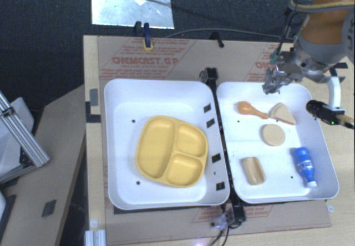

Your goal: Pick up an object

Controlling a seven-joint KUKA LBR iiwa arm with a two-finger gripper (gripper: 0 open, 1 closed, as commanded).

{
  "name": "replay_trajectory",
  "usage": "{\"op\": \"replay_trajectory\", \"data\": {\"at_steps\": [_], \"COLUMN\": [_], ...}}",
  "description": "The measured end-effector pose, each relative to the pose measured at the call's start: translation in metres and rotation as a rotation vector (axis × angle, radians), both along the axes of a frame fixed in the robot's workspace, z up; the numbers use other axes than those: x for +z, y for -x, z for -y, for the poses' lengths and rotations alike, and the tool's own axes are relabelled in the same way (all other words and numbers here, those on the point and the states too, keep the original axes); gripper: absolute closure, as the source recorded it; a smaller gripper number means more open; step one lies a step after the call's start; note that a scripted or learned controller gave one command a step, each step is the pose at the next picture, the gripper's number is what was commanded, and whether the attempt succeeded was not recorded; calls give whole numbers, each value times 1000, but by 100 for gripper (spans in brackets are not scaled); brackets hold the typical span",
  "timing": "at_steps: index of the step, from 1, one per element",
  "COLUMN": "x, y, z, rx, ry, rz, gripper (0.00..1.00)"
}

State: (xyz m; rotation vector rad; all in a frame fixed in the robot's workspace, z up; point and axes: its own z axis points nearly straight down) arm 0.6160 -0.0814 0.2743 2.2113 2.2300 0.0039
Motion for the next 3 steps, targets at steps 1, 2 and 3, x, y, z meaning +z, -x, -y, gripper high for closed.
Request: {"op": "replay_trajectory", "data": {"at_steps": [1, 2, 3], "x": [-1, -24, -40], "y": [-6, -11, -23], "z": [-47, -93, -144], "rx": [0, 0, 1], "ry": [0, 0, -1], "rz": [0, -2, -1], "gripper": [100, 100, 100]}}
